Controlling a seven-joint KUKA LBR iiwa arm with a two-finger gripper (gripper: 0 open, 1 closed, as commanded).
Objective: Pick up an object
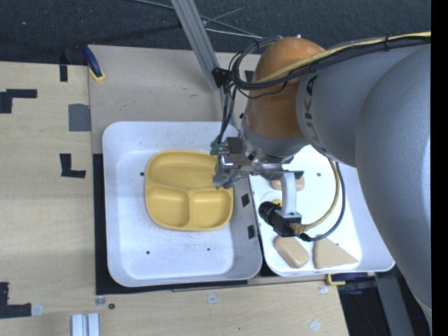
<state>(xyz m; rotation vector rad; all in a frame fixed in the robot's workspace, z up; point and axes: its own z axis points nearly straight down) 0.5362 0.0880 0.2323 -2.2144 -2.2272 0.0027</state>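
Left shallow white bin (126, 187) held yellow plastic divided plate (187, 190), three compartments, lying flat toward bin's right side. Gripper (225, 168) sat at plate's right rim, over divider between bins; grip state could not be told, possibly touching rim. Grey arm with orange band (280, 96) reached above. Right shallow white bin (350, 215) held tan rounded block (291, 250) beside tan wedge-shaped block (334, 255), near front edge.

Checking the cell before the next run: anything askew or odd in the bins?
Nothing spilled or broken. The yellow divided tray lies flat in the left bin, turned slightly off square to its walls. Two tan pieces rest in the right bin near its front edge. The gripper sits at the tray's right rim.
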